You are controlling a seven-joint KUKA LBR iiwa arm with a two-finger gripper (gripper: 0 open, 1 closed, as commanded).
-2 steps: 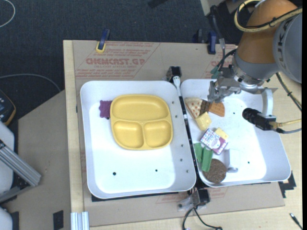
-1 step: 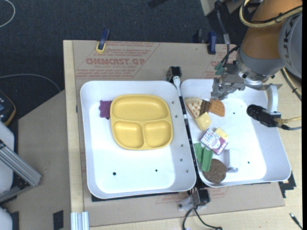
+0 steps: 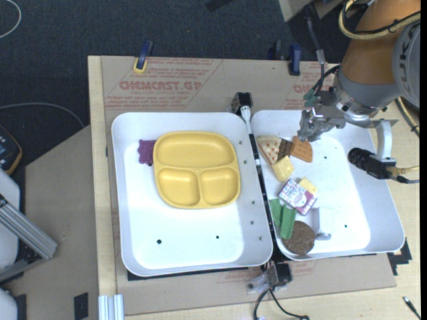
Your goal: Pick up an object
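Note:
My gripper (image 3: 309,135) hangs over the back of the right bin (image 3: 363,202), pointing down. Just below and left of its tip lies an orange-brown toy piece (image 3: 301,152) beside a dark brown piece (image 3: 286,147) and a tan pizza-like wedge (image 3: 269,149). Whether the gripper touches the orange-brown piece is unclear. Further forward along the bin's left side are a yellow cheese block (image 3: 283,169), a small purple-and-white packet (image 3: 296,196), green sticks (image 3: 283,217) and a round brown patty (image 3: 301,238).
The left bin (image 3: 180,242) holds a yellow divided plate (image 3: 197,168) with a purple thing (image 3: 145,151) at its left edge. The bins' shared rim (image 3: 259,179) runs down the middle. The right half of the right bin is bare white floor.

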